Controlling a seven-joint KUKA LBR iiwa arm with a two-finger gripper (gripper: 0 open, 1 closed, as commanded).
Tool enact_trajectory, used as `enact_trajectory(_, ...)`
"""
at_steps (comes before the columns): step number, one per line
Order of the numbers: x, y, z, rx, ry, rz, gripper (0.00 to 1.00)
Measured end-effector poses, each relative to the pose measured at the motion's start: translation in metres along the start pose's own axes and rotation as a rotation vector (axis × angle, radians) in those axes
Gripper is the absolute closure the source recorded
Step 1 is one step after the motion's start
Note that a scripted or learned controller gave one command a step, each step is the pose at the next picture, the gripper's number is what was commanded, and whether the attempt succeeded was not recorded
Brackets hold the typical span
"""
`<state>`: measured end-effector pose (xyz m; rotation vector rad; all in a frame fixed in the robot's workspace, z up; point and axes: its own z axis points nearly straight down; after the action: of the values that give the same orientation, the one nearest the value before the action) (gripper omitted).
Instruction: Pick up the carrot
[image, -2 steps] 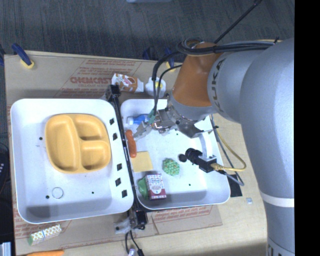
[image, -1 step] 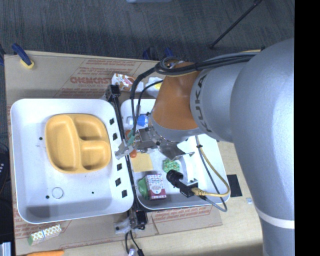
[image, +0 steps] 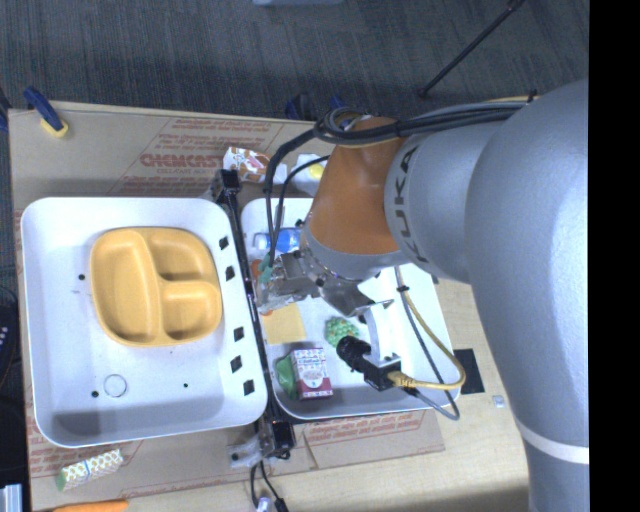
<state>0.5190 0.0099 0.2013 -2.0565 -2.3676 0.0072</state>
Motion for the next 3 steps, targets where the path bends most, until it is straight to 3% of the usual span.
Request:
enact_trajectory(1, 0.055, -0.036, 0.011, -0.001, -0.001, -0.010, 1.00)
enact_trajectory(2, 0.011, -0.018, -0.073, -0.005, -0.001, 0.028, 1.00)
enact_trajectory(3, 0.011, -0.019, -0.073, -0.004, -0.001, 0.027, 0.00)
